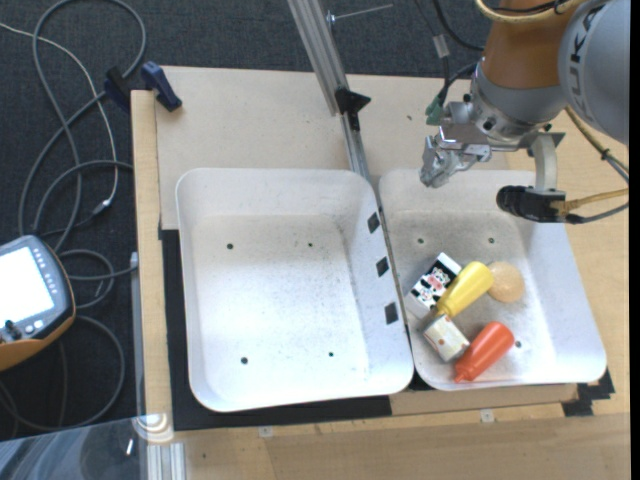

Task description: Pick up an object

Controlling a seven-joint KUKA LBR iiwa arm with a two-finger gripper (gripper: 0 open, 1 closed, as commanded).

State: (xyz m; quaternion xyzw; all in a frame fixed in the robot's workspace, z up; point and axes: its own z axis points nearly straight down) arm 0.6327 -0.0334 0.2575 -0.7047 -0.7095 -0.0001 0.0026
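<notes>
Objects [466,313] are being found clustered toward the right bin's [565,268] near edge, long axes slanted, while the gripper [437,168] is being held over that bin's far-left corner, its grip state not being discernible.

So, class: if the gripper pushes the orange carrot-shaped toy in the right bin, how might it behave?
The carrot looks rounded and tapered, so it would probably roll in a curve. Its smooth, plastic-looking skin may slip between fingers. It lies against the small white block, which would likely move too.
</notes>
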